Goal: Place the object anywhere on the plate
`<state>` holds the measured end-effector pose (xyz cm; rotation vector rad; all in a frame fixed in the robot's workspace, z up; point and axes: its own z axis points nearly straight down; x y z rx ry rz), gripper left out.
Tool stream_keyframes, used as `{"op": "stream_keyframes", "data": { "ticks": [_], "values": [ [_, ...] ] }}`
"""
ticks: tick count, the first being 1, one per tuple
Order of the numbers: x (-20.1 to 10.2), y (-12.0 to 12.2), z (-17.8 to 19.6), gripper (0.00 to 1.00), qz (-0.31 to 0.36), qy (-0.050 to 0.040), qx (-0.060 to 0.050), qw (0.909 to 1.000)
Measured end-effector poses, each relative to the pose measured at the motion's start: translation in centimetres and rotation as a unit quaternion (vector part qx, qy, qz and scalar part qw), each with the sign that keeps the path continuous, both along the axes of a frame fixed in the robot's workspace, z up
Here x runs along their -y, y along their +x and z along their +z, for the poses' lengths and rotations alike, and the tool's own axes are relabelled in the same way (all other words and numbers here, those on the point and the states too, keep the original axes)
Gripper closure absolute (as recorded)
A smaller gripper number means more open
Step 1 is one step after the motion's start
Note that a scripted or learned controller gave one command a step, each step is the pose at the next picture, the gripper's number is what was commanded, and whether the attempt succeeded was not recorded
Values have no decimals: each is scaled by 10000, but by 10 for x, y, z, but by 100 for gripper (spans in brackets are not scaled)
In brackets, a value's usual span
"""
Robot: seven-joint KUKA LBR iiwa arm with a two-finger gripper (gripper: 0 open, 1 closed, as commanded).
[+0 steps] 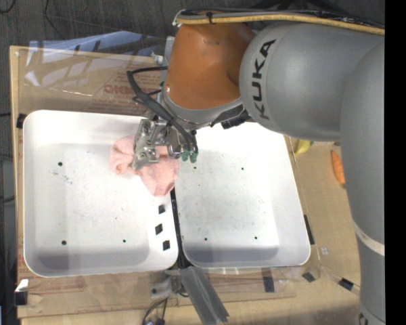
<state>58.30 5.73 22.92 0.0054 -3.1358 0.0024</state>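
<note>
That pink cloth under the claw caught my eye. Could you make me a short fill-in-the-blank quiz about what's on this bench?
1. The pink cloth lies in the ____ bin as the camera sees it.
2. The claw is right above the ____.
3. Both bins are coloured ____.
4. The band above the arm's wrist is ____.

Missing words: left; cloth; white; orange

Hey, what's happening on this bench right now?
A grey KUKA arm reaches in from the right, its gripper low over a crumpled pink cloth at the upper right of the left bin, by the divide. The gripper overlaps the cloth, but a grasp can't be confirmed. The right bin sits alongside.
</note>
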Motion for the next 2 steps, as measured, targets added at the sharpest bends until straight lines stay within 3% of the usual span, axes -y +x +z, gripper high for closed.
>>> {"op": "stream_keyframes", "data": {
  "ticks": [1, 2],
  "values": [
    [-51, -12, 0, 100, 34, -5, -11, 10000],
    [-50, -11, 0, 0, 30, -4, -8, 10000]
  ]
}}
